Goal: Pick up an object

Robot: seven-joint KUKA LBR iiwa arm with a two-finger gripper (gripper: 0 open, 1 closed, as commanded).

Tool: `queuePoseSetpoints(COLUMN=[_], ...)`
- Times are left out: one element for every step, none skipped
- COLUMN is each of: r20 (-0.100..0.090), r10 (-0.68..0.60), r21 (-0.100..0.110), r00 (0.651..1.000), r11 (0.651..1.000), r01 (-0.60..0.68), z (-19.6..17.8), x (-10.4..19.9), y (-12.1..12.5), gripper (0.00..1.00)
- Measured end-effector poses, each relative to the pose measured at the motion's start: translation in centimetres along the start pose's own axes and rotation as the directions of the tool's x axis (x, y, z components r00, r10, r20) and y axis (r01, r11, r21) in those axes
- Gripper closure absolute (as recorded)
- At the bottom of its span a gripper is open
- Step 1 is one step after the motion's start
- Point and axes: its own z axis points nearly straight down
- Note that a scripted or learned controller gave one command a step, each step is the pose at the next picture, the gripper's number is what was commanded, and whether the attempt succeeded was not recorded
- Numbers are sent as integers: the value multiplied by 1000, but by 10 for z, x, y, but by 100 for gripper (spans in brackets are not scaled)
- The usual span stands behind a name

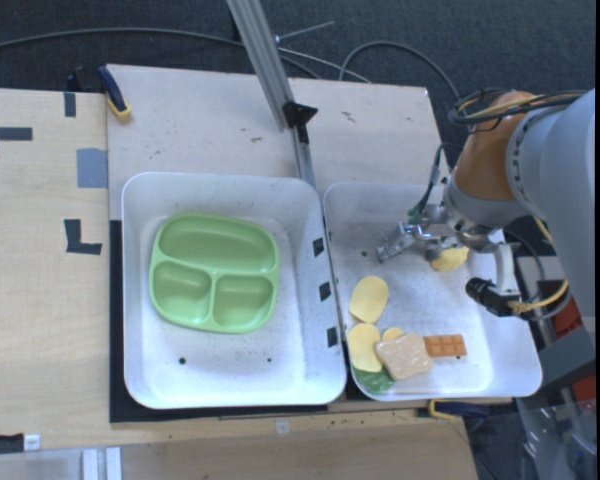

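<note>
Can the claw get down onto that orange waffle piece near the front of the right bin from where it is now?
Probably yes. The orange waffle piece lies flat with open bin floor above it, touching only the bread slice on one side. The claw sits in the same right bin.

A pale wooden counter (40, 268) is marked with grey tape patches (92, 167). A dark carpeted floor (430, 18) is seen beyond it, crossed by black cables (100, 36). A slanted aluminium rail (258, 43) is mounted over a lighter board (200, 118).
</note>
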Motion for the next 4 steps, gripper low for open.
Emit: queuePoseSetpoints(r20=[0, 0, 1, 1], r10=[0, 1, 0, 1], r21=[1, -6, -8, -7], r00=[1000, 1000, 1000, 1000], r11=[1000, 1000, 1000, 1000], r01=[0, -1, 0, -1], z=[-10, -61, -121, -174], x=[0, 11, 21, 21], y=[0, 0, 3, 5], gripper=[100, 100, 100, 100])
